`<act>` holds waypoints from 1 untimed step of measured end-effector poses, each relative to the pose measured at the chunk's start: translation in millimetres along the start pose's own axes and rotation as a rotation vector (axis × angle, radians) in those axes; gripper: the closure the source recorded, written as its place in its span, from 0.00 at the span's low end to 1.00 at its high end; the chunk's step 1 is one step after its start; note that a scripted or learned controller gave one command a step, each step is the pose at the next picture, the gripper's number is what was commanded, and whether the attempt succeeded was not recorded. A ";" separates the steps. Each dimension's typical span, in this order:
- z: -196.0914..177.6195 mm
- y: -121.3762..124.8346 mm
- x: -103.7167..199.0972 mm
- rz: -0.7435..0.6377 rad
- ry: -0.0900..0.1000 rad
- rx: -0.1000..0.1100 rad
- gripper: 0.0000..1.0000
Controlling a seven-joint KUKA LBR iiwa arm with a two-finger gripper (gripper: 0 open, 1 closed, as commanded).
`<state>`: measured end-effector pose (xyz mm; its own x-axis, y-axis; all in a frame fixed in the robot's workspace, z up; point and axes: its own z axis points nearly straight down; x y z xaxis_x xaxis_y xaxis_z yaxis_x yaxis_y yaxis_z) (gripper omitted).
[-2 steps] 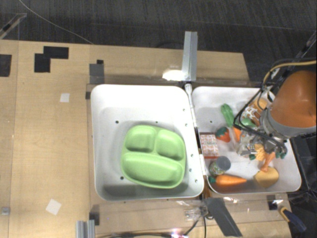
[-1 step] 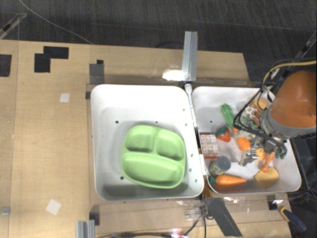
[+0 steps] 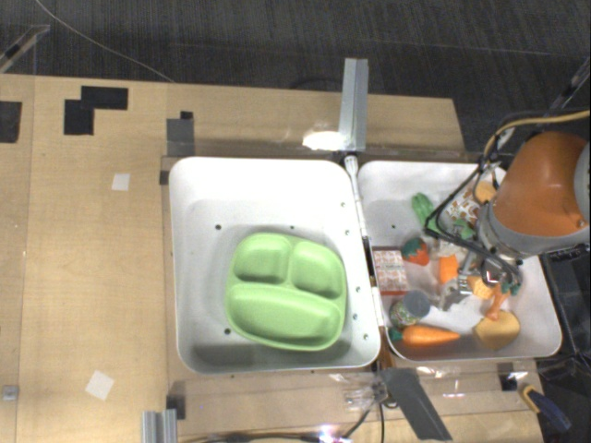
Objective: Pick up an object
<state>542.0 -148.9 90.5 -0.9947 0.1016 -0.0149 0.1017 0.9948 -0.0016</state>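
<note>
The wooden bench (image 3: 83,275) carries two white bins. The left bin (image 3: 199,201) holds a green divided tray (image 3: 286,291). The right bin (image 3: 388,192) holds small play food: an orange carrot (image 3: 430,336) near its front edge, a yellow pear-like piece (image 3: 498,329) beside it, and a patterned packet (image 3: 389,269). The tool (image 3: 473,282) hangs low over these items; whether it is released or clenched cannot be told.
</note>
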 end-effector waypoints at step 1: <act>-14.5 1.3 -5.6 -0.006 -0.019 0.002 1.00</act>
<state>547.4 -148.1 105.0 -0.9948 0.0955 -0.0342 0.0957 0.9954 -0.0035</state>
